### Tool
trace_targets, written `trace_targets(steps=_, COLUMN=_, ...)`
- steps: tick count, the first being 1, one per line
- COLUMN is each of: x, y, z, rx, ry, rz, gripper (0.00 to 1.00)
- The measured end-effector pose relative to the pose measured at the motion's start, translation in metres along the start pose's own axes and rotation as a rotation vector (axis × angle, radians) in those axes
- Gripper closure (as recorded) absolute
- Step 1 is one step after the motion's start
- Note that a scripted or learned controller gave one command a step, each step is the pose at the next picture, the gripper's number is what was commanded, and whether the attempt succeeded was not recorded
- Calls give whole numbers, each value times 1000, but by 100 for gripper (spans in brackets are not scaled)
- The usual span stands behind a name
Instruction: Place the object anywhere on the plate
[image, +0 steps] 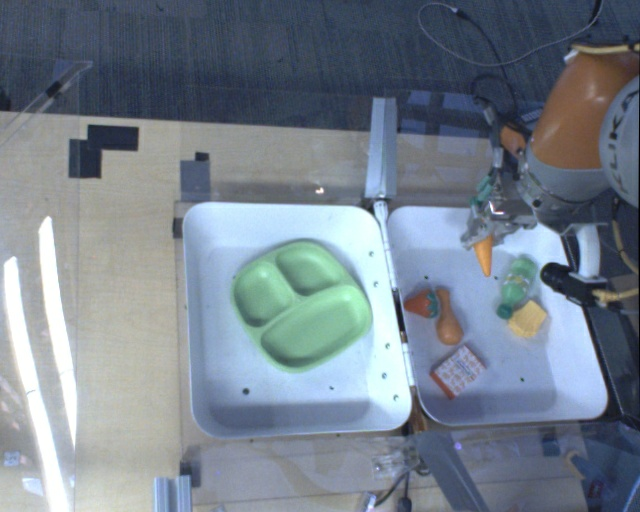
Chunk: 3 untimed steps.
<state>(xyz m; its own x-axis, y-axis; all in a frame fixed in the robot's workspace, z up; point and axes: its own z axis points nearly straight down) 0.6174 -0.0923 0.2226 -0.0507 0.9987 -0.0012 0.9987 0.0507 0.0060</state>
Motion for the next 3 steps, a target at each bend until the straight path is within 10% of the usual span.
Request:
trace_targets(steps=1, x=57, y=-36, z=37, rx=1, ry=2, rz=-313, gripper=100)
trace_targets(steps=2, x=145, y=-36, z=37, rx=1, ry=2, rz=-168, gripper=100)
trace_targets(steps=3, x=144, y=-36, z=37, rx=1, ry=3, rz=-167, gripper=0)
